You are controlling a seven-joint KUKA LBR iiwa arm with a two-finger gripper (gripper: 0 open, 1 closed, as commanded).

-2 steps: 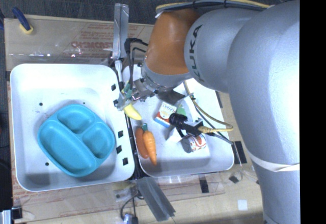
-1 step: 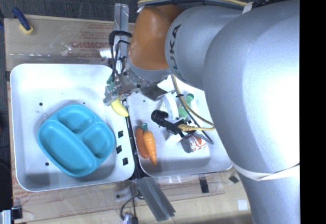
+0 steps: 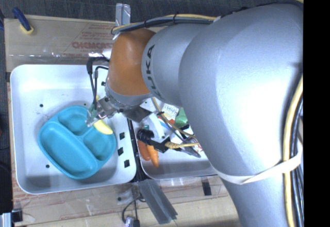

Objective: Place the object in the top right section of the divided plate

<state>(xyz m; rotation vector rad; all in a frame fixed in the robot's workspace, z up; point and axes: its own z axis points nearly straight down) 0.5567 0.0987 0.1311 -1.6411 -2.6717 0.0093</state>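
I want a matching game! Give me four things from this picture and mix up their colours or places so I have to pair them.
Things:
1. plate
2. carrot
3. yellow object
4. band

Clues:
A. in the right bin
B. orange, on the arm
C. blue, in the left bin
D. at the end effector, over the plate's right edge

Pairs: 1-C, 2-A, 3-D, 4-B
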